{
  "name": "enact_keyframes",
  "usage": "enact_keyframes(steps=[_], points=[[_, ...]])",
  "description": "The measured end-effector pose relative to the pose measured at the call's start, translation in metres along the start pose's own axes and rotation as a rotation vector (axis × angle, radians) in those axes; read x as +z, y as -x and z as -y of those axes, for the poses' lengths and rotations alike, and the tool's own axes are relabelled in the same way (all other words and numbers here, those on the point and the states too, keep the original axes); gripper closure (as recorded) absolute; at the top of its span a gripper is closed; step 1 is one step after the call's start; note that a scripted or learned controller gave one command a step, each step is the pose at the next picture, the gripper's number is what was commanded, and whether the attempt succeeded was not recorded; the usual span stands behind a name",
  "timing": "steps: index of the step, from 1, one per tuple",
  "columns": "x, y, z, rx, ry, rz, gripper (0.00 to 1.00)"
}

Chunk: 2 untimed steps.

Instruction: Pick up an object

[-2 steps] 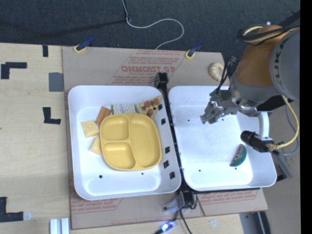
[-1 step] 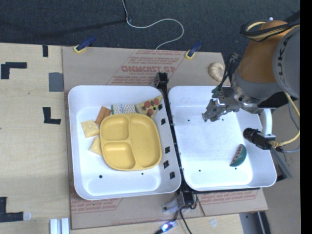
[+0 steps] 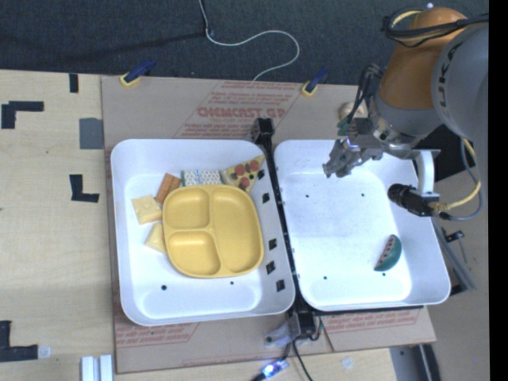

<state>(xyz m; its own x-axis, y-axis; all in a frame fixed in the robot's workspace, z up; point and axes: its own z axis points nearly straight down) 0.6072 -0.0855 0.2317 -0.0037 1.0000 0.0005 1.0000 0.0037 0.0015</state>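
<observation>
From where I sit, the bench carries two white bins side by side; the left bin is crowded and the right bin is nearly bare, so I judge the right one the better place to work. The arm comes in from the upper right, its orange band showing above the wrist, and the pincer hangs over the upper part of the right bin, near the wall between the bins.

In the left bin a yellow divided plate takes up the middle, with small flat pieces tucked along its top and left edges: tan crackers, a patterned tile, and a speckled slice; these sit touching or half under the plate's rim, awkward to get at.

The one easy target is the watermelon slice, a small teal-rimmed wedge lying alone in the lower right of the right bin, well apart from the pincer and close to the right wall.

The pincer's tips look slightly apart with nothing between them, though at this slant they are dark and bunched and I may be misreading them; I would confirm the gap before descending. To do the step well I would travel across to sit squarely over the slice, turn the wrist so the jaws close across its narrow width, and come down straight, minding the bin wall beside it.
</observation>
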Motion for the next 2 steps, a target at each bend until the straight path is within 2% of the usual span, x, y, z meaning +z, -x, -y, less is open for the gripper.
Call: enact_keyframes(steps=[1,2], points=[[0.016,-0.001,-0.001,0.003,-0.004,0.002,1.00],[0.004,-0.010,-0.003,0.002,-0.003,0.000,1.00]])
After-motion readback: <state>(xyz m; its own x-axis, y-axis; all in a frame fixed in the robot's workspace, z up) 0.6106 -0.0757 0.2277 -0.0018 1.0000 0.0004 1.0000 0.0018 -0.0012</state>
